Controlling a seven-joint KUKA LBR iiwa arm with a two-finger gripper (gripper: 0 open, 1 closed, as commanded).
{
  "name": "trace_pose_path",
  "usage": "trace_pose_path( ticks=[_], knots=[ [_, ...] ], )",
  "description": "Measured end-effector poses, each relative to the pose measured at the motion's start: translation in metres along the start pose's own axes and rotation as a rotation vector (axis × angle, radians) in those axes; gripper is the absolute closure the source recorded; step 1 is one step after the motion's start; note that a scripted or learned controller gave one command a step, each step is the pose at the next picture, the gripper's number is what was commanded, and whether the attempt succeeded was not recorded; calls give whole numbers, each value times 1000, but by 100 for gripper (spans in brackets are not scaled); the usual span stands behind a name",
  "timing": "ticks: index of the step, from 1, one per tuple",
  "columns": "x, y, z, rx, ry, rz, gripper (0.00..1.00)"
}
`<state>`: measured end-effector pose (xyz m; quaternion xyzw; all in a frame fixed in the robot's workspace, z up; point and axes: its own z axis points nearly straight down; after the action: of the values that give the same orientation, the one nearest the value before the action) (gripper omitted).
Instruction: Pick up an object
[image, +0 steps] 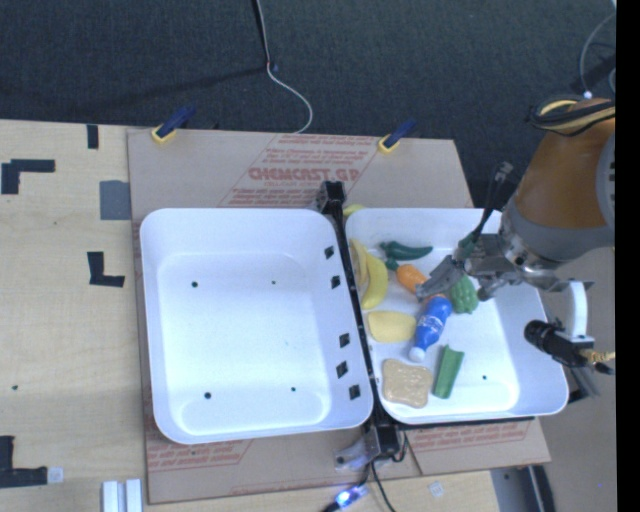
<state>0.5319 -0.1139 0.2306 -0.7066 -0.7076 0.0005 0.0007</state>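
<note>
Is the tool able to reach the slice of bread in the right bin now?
Probably yes. The bread slice lies flat near the front wall of the right bin, nothing on top; only the green piece lies beside it. The tool hovers farther back.

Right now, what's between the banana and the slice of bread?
In the camera view, a yellow lemon lies between the banana above and the bread slice below, in the right bin.

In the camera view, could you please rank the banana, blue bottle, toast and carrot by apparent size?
1. Banana
2. Blue bottle and toast: too alike to separate
3. Carrot, partly covered by the gripper
</note>
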Motion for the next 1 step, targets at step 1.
trace_pose_path(
  ticks=[1],
  knots=[
    [14, 41, 82, 3, 0, -1, 0]
  ],
)
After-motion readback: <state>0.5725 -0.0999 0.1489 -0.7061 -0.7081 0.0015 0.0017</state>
